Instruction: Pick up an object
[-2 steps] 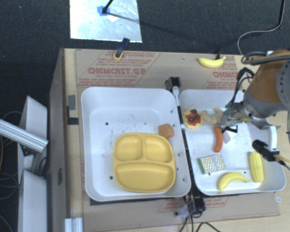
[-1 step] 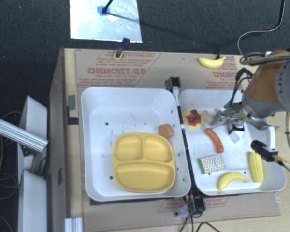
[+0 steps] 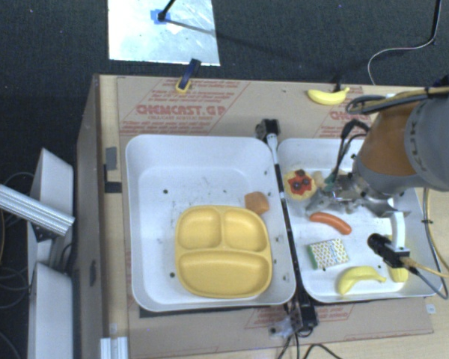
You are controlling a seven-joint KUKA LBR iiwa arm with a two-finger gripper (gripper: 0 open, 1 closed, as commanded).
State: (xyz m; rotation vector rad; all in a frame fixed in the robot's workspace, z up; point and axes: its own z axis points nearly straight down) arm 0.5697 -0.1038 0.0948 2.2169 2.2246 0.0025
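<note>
Camera view is showing the gripper (image 3: 325,197) hanging low in the right bin (image 3: 415,294), its tip sitting between the round yellow toy (image 3: 301,183) and the orange sausage (image 3: 330,221). Whether anything is being pinched I cannot tell; the tip is too small and dark. Nothing is visibly rising off the floor, so the pick is looking not yet done. Farther out are lying a checkered block (image 3: 328,253) and a banana (image 3: 359,277). A yellow divided tray (image 3: 223,250) is resting in the left bin (image 3: 153,163).
</note>
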